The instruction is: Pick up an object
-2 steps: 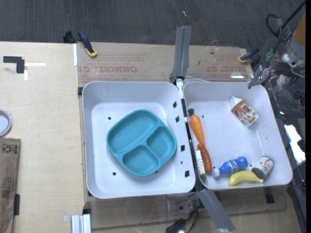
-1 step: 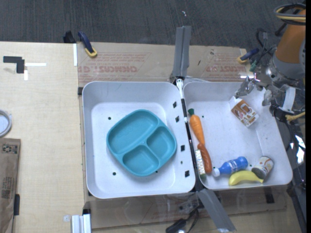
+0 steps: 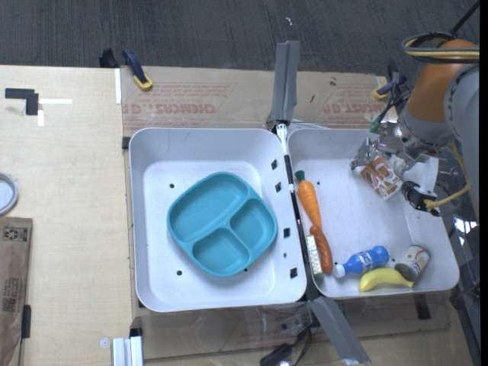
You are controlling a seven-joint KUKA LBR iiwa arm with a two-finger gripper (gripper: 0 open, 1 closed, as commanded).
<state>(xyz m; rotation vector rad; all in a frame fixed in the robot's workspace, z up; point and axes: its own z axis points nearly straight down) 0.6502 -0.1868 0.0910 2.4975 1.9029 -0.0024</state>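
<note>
My gripper (image 3: 375, 163) hangs over the upper right part of the right bin (image 3: 347, 204), reaching in from the right. A small orange-and-white packet (image 3: 381, 178) sits between its fingers and tilts down toward the bin floor; the gripper is shut on it. Along the bin's left wall lies a carrot (image 3: 307, 201), with a reddish-brown sausage (image 3: 323, 252) below it. At the bin's near edge are a blue bottle (image 3: 365, 261), a yellow banana (image 3: 385, 280) and a small can (image 3: 412, 261).
The left bin (image 3: 149, 204) holds a blue divided plate (image 3: 222, 223). A grey post (image 3: 286, 82) rises behind the seam between the bins. A roll of tape (image 3: 4, 194) and a brown bag (image 3: 14, 277) lie on the bench at far left.
</note>
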